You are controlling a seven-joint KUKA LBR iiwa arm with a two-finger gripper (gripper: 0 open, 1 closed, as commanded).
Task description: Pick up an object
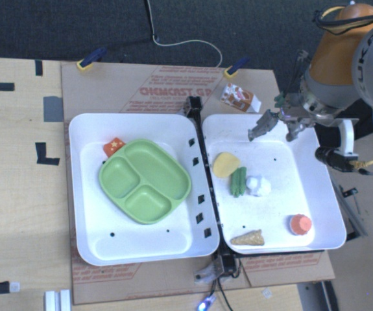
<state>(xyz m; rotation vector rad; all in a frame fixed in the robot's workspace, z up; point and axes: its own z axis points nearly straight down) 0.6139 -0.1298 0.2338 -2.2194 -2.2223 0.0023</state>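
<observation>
My gripper (277, 130) hangs over the far edge of the right bin (316, 173), its two fingers spread apart with nothing between them. Below it in that bin lie a yellow round piece (225, 164), a green pod (239, 181) and a white ball (259, 186), close together. An orange-red round piece (300, 224) sits near the bin's front right corner, and a tan wedge (248, 239) lies at its front edge. The left bin (85, 173) holds a green divided plate (145, 181) and a small red-orange piece (113, 146) at the plate's far left corner.
A small printed packet (240, 98) lies on the cardboard sheet behind the right bin. Blue and yellow clamps (236, 66) hold the cardboard's far edge. A white cable (173, 41) loops across the dark floor behind. The bins' shared black divider (202, 173) runs between them.
</observation>
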